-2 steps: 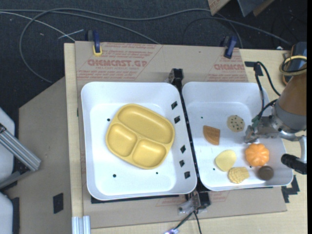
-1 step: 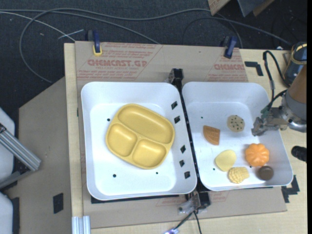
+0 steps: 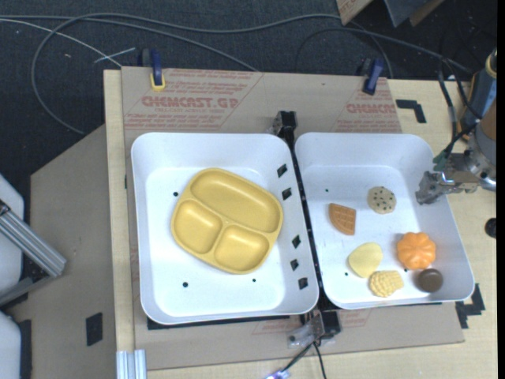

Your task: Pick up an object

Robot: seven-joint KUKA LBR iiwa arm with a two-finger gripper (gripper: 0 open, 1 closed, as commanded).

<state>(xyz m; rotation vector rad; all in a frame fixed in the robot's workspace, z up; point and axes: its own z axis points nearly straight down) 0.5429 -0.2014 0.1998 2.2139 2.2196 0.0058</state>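
Your worktop [image 3: 79, 212] carries two bins [image 3: 150, 212]: a yellow tray [image 3: 227, 219] in the left, small food toys in the right, the pumpkin [image 3: 416, 249] among them. Your hand [image 3: 430, 186] hovers at the right bin's edge, its grip unreadable; nothing is picked up yet.

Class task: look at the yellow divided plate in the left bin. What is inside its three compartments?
The yellow plate holds nothing; all three compartments show bare yellow. The bin floor beneath it is covered.
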